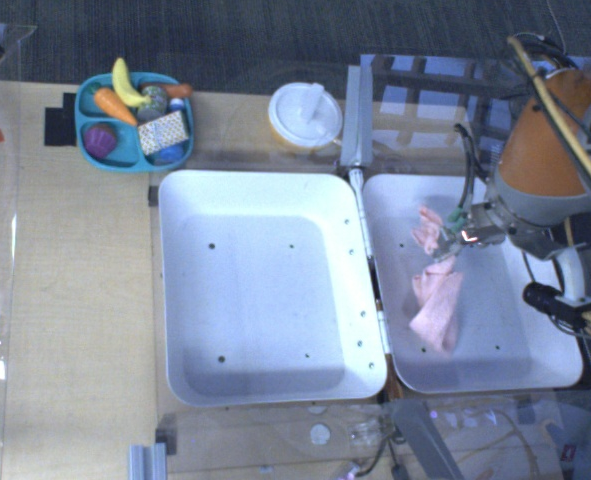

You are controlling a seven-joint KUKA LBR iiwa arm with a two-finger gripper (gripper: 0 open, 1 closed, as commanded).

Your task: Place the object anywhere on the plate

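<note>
A pink, cloth-like object lies in the right bin [535, 368]. One small part of it [430, 228] sits higher up and a longer part [438, 306] stretches toward the bin's front. My gripper [449, 248] reaches in from the right and sits between the two pink parts, right at the top of the longer one. Whether it has hold of the pink material cannot be made out. The blue sectioned plate [83, 128] stands on the bench at the far left back, outside both bins, with toy food in its compartments.
The left bin [265, 288] lies between the plate and the right bin. A round white and yellow container [305, 116] stands behind it. The plate holds a banana [125, 83], a carrot [113, 104] and a purple piece [100, 140].
</note>
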